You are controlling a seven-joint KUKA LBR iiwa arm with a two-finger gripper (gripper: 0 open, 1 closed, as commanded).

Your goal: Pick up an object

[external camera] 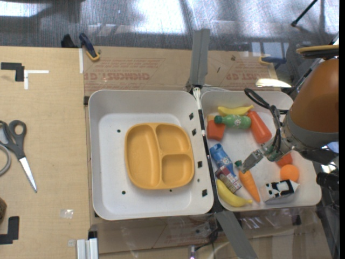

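End effector [249, 163] low in the right bin [308, 198], fingertips just above the carrot's [249, 183] top end, grip state impossible to tell; carrot lying beside a banana [230, 195].

A bench [43, 144] topped with tan board is seen left of the bins, with scissors [19, 150] laid near its left edge and black tape marks [13, 69] above them. Printed cardboard [135, 72] is spread behind the bins. Beyond it, a grey floor [161, 9] is streaked with light.
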